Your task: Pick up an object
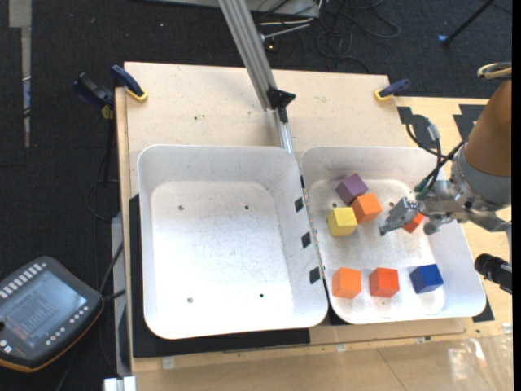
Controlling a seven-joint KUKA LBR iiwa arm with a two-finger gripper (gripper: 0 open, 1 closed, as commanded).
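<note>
My gripper (409,218) reaches in from the right over the right bin (456,309), low near its middle right. A small red block (413,221) shows between its fingers, mostly hidden by them, and the gripper is shut on it. Left of it lie an orange block (367,207), a purple block (352,187) and a yellow block (343,220), close together. Along the bin's front stand another orange block (347,283), a red-orange block (384,282) and a blue block (426,278).
The left bin (155,218) adjoins the right one along a shared wall with black clips (308,239). A metal pole (248,43) slants in from the top to the bins' back edge. A teach pendant (45,312) lies at bottom left.
</note>
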